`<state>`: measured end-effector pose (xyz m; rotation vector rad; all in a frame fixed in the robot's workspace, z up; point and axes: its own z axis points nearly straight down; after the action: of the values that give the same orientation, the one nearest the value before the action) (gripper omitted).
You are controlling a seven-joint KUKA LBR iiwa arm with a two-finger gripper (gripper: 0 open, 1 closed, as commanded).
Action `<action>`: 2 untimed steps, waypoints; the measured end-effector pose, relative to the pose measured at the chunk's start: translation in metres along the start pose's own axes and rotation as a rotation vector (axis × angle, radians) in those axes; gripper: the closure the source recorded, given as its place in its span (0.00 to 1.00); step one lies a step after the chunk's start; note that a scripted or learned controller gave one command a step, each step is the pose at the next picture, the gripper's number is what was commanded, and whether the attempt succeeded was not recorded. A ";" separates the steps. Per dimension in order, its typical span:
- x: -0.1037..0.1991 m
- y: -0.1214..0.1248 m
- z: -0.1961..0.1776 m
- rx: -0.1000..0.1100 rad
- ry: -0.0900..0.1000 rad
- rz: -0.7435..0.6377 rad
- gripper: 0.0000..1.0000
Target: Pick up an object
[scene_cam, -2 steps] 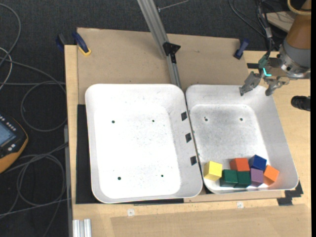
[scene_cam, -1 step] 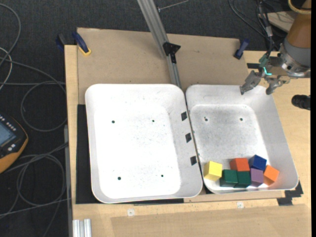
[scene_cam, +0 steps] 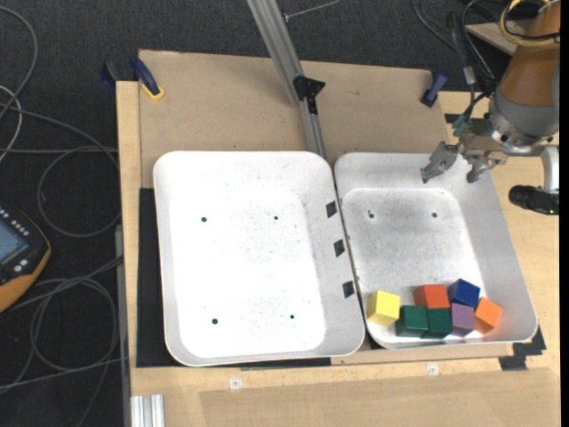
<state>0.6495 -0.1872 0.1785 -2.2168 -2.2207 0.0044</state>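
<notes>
Along the near wall of the right bin (scene_cam: 498, 229), the coloured blocks (scene_cam: 436, 308) sit clustered, untouched. Over its far rim, well apart from them, the gripper (scene_cam: 455, 162) hangs spread and empty; the whole pick remains.

My two-finger gripper (scene_cam: 456, 166) hangs with its fingers spread apart and nothing between them, above the far rim of the right shallow white bin (scene_cam: 498, 229). In that bin's near corner huddle small blocks: yellow (scene_cam: 385, 306), dark green (scene_cam: 424, 320), red-orange (scene_cam: 434, 295), blue (scene_cam: 465, 291), purple (scene_cam: 462, 316), orange (scene_cam: 488, 312).
</notes>
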 end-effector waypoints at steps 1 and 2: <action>-0.009 0.001 0.056 0.002 0.000 0.002 0.00; -0.009 0.001 0.080 -0.001 0.000 0.000 0.00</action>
<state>0.6505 -0.1957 0.0983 -2.2178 -2.2207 0.0039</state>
